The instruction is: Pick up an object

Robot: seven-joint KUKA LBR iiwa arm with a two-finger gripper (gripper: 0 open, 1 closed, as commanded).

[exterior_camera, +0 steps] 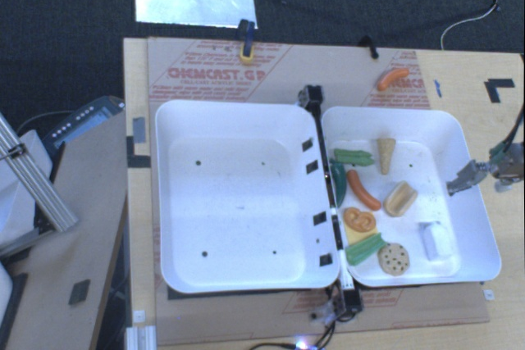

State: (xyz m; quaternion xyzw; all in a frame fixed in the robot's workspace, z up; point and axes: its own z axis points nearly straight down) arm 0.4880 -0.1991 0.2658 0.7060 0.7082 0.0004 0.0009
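Observation:
The right bin [472, 234] holds several toy foods. A green pepper [353, 156] and a tan cone [385, 153] lie near the bin's back. An orange carrot [363, 189], a bread roll [400, 198] and an orange pretzel [359, 219] sit mid-bin. A green pickle [364, 247], a cookie [394, 259] and a white block [435, 240] lie near the front. My gripper [463, 179] hovers over the bin's right rim, to the right of the bread roll and apart from every item.
The left bin [238, 119] stands beside the right one, joined by black clips [316, 168]. An orange sausage [394, 78] lies on the board behind the right bin. A yellow and blue clamp [246, 41] sits at the board's back edge.

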